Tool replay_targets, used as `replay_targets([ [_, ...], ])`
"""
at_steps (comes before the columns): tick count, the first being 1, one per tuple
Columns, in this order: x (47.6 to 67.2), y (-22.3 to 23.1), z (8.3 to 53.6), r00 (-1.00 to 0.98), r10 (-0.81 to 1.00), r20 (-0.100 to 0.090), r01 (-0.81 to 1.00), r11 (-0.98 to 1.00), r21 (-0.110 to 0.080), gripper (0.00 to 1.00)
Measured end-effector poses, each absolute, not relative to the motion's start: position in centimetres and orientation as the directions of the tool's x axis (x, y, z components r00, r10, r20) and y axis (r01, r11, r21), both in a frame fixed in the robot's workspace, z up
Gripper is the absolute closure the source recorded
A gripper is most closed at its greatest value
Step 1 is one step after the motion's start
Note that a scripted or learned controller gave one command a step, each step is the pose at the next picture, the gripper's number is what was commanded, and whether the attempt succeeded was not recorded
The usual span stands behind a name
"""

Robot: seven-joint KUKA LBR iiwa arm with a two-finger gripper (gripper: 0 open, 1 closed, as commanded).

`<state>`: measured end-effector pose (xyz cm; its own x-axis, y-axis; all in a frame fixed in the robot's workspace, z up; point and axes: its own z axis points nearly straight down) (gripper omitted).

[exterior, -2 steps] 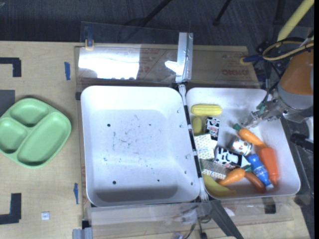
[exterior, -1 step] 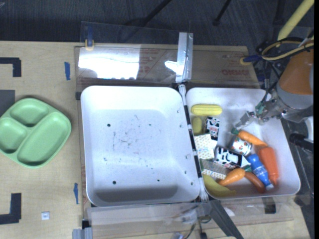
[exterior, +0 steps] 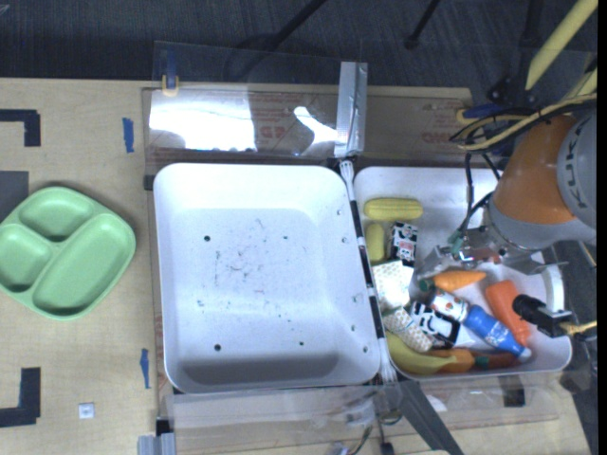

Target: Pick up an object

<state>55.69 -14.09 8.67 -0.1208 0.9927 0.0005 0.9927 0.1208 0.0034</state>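
The right bin (exterior: 446,183) holds a pile of objects. A yellow banana-shaped piece (exterior: 392,208) lies at its far left, with a small white box with black and red marks (exterior: 405,242) just below it. An orange carrot (exterior: 460,279) sits mid-bin, and a second orange piece (exterior: 505,309) lies to its right. A blue-and-white bottle (exterior: 488,329) and a black-and-white toy (exterior: 438,322) lie near the front, above another yellow banana (exterior: 415,358). My gripper (exterior: 462,250) hangs low over the middle of the bin, just above the carrot. No object is visibly held.
The left bin (exterior: 256,273) sits beside the right one, with a ridge (exterior: 365,263) between them. A green divided plate (exterior: 62,251) rests on the bench at far left. A clear panel (exterior: 251,121) stands behind the bins. Cables (exterior: 503,121) hang at the right.
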Motion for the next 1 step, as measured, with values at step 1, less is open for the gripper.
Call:
replay_targets([
  [1, 55.64, -17.72, 8.62, 0.035, 0.999, -0.001, 0.999, -0.035, 0.005, 0.0],
])
